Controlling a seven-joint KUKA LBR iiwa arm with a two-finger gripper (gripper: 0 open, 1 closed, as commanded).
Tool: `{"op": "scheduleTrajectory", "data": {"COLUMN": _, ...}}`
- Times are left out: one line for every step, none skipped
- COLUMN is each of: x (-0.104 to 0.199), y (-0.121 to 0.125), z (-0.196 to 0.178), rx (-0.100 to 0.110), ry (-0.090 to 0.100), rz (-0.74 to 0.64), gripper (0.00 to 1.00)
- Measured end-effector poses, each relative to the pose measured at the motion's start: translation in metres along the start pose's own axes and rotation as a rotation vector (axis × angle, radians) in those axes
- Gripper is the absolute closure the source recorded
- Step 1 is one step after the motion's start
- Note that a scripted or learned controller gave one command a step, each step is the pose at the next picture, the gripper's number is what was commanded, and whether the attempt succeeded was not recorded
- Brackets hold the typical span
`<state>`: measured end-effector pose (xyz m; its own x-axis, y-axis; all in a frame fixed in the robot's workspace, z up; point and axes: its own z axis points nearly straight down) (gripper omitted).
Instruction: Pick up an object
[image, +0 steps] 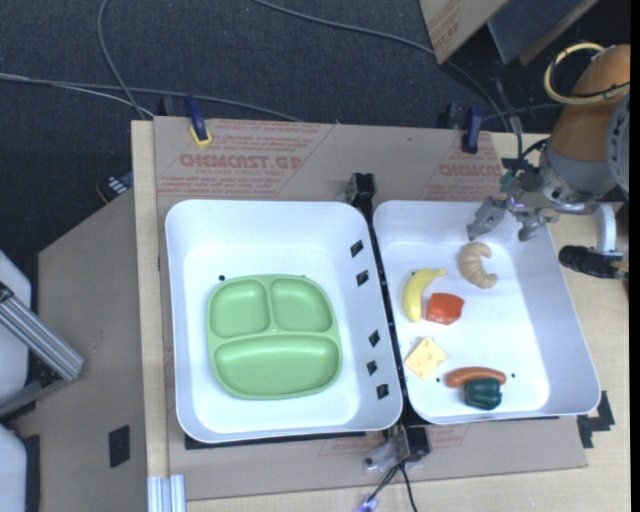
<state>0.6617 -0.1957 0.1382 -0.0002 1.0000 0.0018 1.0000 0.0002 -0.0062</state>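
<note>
Two white bins sit on the bench; the gripper hangs with its fingers spread apart, holding nothing, just above the croissant.

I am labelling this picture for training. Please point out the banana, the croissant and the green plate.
banana (421, 291), camera view, middle of its curved yellow body.
croissant (478, 265), camera view, centre of the tan roll.
green plate (274, 335), camera view, the ridge between its upper and lower compartments.
</note>
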Motion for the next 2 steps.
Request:
{"op": "scheduleTrajectory", "data": {"x": 0.001, "y": 0.0, "z": 0.053, "rx": 0.0, "ry": 0.0, "rz": -0.001, "gripper": 0.0}}
{"op": "scheduleTrajectory", "data": {"x": 0.001, "y": 0.002, "z": 0.037, "rx": -0.008, "ry": -0.002, "rz": -0.002, "gripper": 1.0}}
